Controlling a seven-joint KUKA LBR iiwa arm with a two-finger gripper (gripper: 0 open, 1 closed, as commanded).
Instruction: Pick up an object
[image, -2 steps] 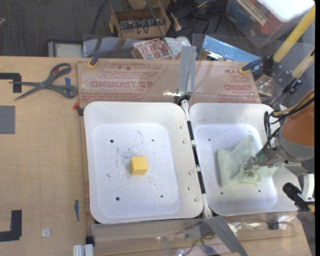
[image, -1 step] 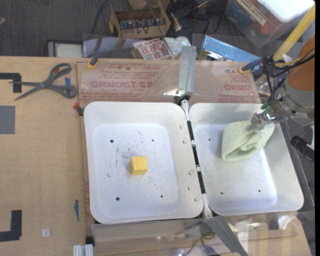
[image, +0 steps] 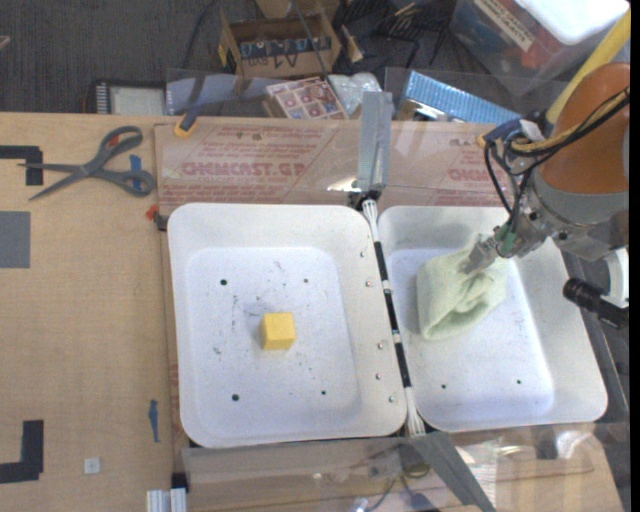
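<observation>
2 white bins (image: 200, 300): 1 yellow cube (image: 279, 331), 1 green cloth (image: 455, 295).

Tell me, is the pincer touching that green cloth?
Touching. The camera view shows the pincer meeting the green cloth's top corner, no gap between them.

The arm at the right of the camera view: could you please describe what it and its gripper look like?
The arm is grey, rounded and bulky, with a broad orange band above the wrist. Black cables loop along its left side, near a small blue part by the upper cable. It narrows to a slim metallic gripper with a small greenish detail. A black knob-like part juts out below the grey body.
</observation>
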